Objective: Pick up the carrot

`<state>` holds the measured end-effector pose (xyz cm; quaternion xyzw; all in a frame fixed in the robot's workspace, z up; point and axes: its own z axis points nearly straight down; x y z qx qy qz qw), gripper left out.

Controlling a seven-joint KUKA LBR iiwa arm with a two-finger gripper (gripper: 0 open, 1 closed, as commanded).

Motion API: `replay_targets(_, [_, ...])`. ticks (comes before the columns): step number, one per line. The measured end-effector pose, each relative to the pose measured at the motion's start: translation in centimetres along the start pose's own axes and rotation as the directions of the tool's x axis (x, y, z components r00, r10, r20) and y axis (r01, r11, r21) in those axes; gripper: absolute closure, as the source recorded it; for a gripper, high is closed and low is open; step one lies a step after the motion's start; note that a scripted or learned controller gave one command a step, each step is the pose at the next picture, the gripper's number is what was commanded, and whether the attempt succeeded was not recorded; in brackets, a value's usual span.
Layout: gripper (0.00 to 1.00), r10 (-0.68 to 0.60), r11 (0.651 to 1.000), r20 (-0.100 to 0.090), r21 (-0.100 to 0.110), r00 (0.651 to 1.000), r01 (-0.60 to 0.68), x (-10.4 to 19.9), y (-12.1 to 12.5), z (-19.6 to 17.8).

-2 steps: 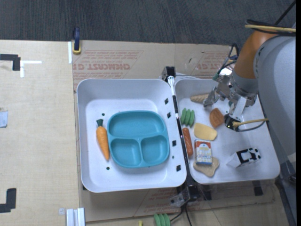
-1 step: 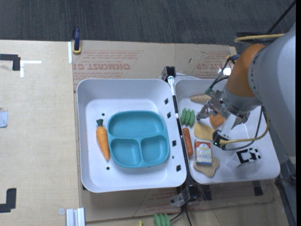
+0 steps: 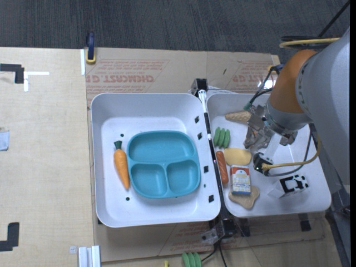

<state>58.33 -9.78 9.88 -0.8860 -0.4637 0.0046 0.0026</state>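
Note:
The carrot [image 3: 122,166], orange with a small green top, lies in the left bin [image 3: 105,204], lengthwise against the left edge of a blue divided plate [image 3: 164,163]. My gripper [image 3: 254,138] hangs over the right bin [image 3: 311,199], just above a pale yellow item [image 3: 236,156], far to the right of the carrot. Nothing of the carrot is hidden.
The right bin also holds green pea pods [image 3: 222,137], a hot dog [image 3: 222,167], a small red-and-white carton [image 3: 241,181], a tan cookie shape [image 3: 246,199] and a tan wedge [image 3: 238,116]. A cable loops below the wrist. The wall between the bins carries clips.

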Motion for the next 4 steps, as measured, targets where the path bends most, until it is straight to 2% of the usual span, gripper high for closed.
replay_targets(1, [0.00, 0.000, 1.000, 0.000, 0.000, 1.000, 0.000, 0.0, 0.0, 0.0])
replay_targets(2, [0.00, 0.188, 0.982, -0.003, -0.003, 0.982, -0.188, -1.1, 6.1, 0.7])
replay_targets(3, [0.00, 0.015, 1.000, -0.003, -0.002, 1.000, -0.015, -2.4, -2.4, 0.8])
replay_targets(4, [0.00, 0.146, 0.989, -0.004, -0.006, 0.989, -0.146, 0.0, -8.0, -9.2])
